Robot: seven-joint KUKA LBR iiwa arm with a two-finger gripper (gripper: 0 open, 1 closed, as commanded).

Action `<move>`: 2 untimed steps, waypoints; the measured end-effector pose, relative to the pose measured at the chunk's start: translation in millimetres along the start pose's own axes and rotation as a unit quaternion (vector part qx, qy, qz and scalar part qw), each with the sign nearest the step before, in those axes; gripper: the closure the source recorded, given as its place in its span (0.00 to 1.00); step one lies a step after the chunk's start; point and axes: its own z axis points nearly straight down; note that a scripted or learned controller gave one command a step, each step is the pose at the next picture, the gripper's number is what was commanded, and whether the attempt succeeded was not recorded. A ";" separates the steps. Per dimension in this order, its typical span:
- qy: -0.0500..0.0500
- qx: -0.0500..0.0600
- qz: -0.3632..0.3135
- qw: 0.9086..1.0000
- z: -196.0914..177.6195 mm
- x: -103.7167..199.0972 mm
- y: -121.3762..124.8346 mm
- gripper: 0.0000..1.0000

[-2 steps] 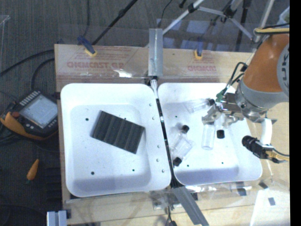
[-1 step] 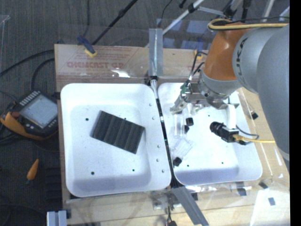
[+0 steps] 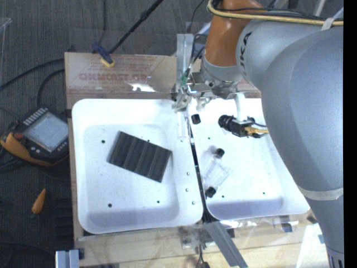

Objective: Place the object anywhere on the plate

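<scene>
A dark ribbed plate [image 3: 139, 156] is seen in the left bin [image 3: 95, 197], below and left of the pincer [image 3: 187, 98], whose opening cannot be told. The clear object [image 3: 216, 175] is seen in the right bin [image 3: 262, 183], below the pincer, apart from it.

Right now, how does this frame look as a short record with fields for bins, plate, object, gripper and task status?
left bin: holds the dark ribbed plate, lying flat, askew to the bin walls
right bin: holds the clear plastic object, close to the divide between the bins
gripper: at the far end of the divide, apart from both plate and object
task status: object in the right bin, not yet on the plate
</scene>
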 end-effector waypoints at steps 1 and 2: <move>0.000 0.001 -0.039 0.999 13.9 104.7 12.5 1.00; 0.000 -0.001 -0.150 0.989 -57.8 196.4 11.5 1.00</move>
